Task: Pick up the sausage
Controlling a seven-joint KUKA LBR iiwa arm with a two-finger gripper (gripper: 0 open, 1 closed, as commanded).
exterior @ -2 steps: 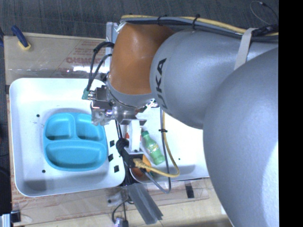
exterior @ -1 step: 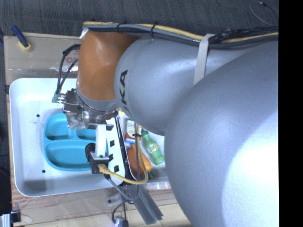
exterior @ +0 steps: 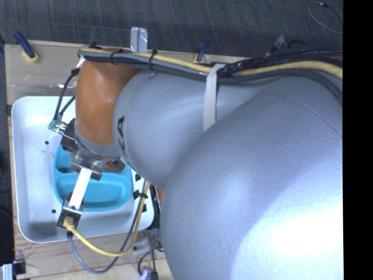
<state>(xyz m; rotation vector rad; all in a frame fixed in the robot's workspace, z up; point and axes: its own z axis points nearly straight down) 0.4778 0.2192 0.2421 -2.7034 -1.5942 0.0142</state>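
Note:
My grey arm with its orange band point(exterior: 96, 101) reaches across from the right and covers most of the bench. The wrist hangs over the left white bin point(exterior: 29, 156). Below the wrist lies a blue container point(exterior: 111, 192) in that bin. The gripper's fingers are hidden under the wrist and its white bracket point(exterior: 78, 191). The arm hides much of the bin floor.
A yellow and a black cable point(exterior: 105, 251) loop from the wrist past the bin's front rim. The wooden bench edge point(exterior: 52, 57) with blue clamps runs along the back. The right bin lies under the arm.

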